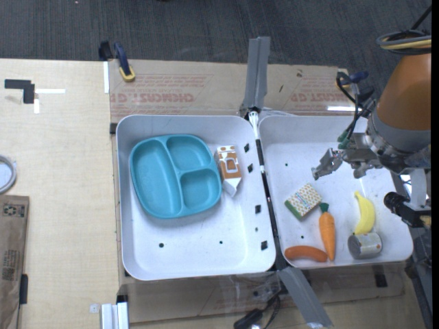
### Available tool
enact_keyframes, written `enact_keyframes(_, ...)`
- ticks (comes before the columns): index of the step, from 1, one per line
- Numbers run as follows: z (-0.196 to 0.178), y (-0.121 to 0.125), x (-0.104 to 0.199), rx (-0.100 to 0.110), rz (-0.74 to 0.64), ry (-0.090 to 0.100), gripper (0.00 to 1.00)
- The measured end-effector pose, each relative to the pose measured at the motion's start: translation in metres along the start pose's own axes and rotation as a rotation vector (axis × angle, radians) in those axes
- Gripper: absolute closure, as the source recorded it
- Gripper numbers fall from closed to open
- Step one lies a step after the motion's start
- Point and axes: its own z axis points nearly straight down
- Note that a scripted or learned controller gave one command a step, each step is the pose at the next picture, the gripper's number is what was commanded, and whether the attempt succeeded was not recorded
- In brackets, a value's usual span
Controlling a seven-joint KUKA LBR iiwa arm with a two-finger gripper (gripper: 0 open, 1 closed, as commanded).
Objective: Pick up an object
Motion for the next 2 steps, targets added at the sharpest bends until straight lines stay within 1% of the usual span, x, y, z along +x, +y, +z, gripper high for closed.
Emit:
enact_keyframes(1, 0.128, -0.049, -0.012, -0.002, -0.033, 0.0, 0.0)
enact_keyframes(2, 0.045, -0.041, -0.03, -0.005, -0.148, -0.001, 0.0)
